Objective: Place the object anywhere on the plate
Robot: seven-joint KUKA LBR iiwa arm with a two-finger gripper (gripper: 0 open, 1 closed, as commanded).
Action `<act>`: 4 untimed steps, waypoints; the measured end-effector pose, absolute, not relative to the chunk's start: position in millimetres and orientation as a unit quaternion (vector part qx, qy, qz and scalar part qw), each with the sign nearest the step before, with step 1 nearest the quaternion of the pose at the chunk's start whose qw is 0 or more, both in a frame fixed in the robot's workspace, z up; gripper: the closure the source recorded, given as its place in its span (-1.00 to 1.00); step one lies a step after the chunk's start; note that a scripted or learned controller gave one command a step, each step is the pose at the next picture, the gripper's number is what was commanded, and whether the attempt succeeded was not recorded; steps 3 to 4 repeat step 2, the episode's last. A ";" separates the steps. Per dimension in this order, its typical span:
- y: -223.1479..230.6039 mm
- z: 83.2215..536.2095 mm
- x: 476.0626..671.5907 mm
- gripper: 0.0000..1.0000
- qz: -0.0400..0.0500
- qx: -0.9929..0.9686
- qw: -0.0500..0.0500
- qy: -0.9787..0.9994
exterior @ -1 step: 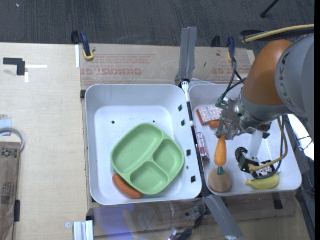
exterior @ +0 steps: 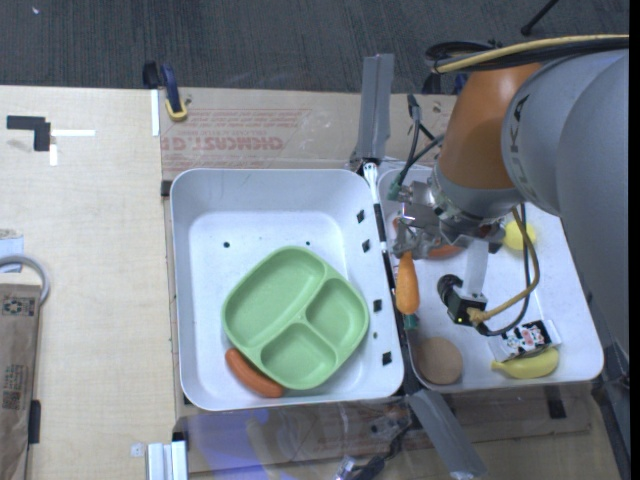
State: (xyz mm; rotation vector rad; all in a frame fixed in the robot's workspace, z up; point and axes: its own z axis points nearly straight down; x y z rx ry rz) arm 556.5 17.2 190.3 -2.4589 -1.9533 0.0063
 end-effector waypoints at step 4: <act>81.6 190.5 510.9 -1.00 0.002 -0.745 0.001 -0.667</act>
